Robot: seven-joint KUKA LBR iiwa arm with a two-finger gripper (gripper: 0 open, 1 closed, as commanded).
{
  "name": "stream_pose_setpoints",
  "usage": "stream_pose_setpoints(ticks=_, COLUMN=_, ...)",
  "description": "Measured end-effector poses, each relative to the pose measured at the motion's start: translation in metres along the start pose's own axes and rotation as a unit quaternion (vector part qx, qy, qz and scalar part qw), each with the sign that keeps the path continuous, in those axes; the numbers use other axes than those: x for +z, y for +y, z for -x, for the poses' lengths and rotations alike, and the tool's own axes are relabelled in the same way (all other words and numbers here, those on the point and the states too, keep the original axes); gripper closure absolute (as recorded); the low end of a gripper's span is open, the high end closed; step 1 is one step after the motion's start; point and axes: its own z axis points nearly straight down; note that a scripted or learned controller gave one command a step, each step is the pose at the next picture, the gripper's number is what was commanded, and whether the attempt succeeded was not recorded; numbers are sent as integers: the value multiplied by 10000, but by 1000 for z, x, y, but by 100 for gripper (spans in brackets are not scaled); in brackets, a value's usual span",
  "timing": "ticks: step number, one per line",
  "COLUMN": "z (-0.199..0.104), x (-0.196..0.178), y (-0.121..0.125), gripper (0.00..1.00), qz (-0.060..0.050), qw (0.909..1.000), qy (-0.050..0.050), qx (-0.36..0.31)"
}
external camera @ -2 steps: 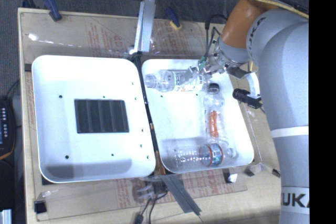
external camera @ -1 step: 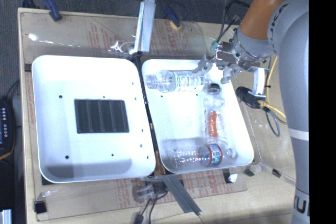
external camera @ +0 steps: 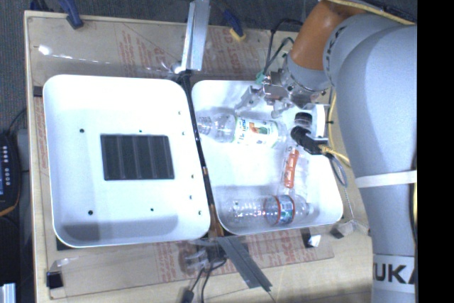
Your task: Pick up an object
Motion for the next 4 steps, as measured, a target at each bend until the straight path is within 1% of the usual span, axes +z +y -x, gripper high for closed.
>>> stream_pose_setpoints(ticks=1, z=-3, x=28, y=-20, gripper=0, qz=-34, qw=9910, qy=10, qx=-1337)
stream_pose_setpoints(ticks=2, z=-24, x=29, y=-80, gripper=0, qz=-30, qw=9725, qy=20, qx=-2330)
stream_pose_setpoints(ticks=3, z=-24, x=29, y=-80, gripper=0, qz=-29, qw=9725, qy=20, qx=-2329)
stream_pose_setpoints(ticks=4, z=19, x=-10, y=-96, gripper=0, qz=-9, qw=9762, qy=4, qx=-2167)
